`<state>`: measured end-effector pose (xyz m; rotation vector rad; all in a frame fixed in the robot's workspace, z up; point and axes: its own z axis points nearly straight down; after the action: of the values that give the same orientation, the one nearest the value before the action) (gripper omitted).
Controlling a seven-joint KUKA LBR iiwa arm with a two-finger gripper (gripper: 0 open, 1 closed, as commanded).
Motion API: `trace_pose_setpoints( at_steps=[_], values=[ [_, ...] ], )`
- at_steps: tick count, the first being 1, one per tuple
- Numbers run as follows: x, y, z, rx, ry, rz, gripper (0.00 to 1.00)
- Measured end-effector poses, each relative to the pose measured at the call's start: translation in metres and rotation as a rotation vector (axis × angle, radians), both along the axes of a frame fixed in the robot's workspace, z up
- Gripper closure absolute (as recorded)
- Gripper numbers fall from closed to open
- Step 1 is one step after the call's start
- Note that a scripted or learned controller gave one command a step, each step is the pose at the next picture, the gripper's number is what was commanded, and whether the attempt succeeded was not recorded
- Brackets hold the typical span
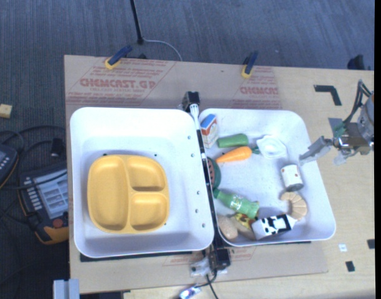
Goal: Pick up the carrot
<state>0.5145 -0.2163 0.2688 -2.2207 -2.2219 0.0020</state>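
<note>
On the bench, your right bin (315,185) holds the carrot (235,155), lying untouched near its far-left corner. The gripper (340,147) sits outside that bin's right rim, fingers spread, holding nothing. The whole pick remains.

- A robotics lab: a flat brown board counter (290,80) clamped with yellow-and-blue spring clamps (119,56).
- Grey carpet floor (53,17) strewn with black cables (28,136) and a handheld control pendant (44,195).
</note>
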Motion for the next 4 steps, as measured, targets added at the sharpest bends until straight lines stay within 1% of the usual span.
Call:
trace_pose_setpoints(
  at_steps=[1,2,3,4],
  values=[
    [0.098,0.032,-0.092,0.001,0.001,-0.001,0.00],
    [0.095,0.114,-0.179,-0.001,-0.009,-0.209,0.00],
    [0.062,0.099,-0.179,-0.010,-0.017,0.512,0.00],
    [0.063,0.099,-0.168,-0.008,-0.017,0.512,1.00]
  ],
)
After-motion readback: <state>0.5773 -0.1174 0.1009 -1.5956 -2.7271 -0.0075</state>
